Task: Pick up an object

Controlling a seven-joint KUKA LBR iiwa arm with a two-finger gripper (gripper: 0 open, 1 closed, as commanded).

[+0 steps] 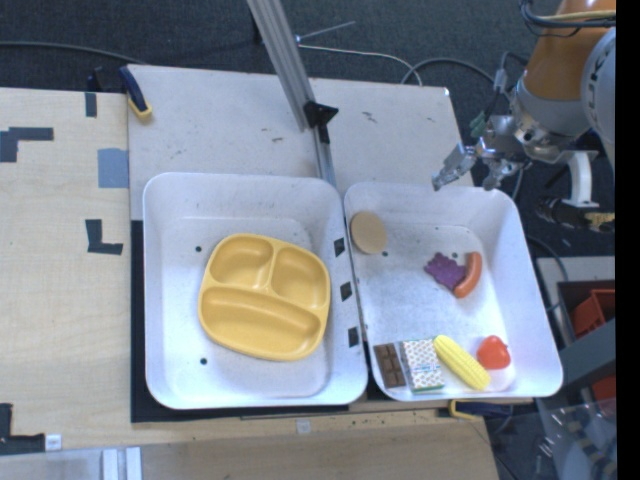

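We see two bins on the surface, the left bin (160,268) bearing a yellow tray (265,296), the right bin (520,268) holding corn (461,361), a purple piece (443,268) and a cookie (368,233), while our claw (468,169), open and empty, hovers over its far rim, the purple piece nearest, lying toward us.

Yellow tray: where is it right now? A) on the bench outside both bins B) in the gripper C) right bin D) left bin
D: the yellow tray lies flat in the left bin, while the gripper hangs over the far rim of the right bin.
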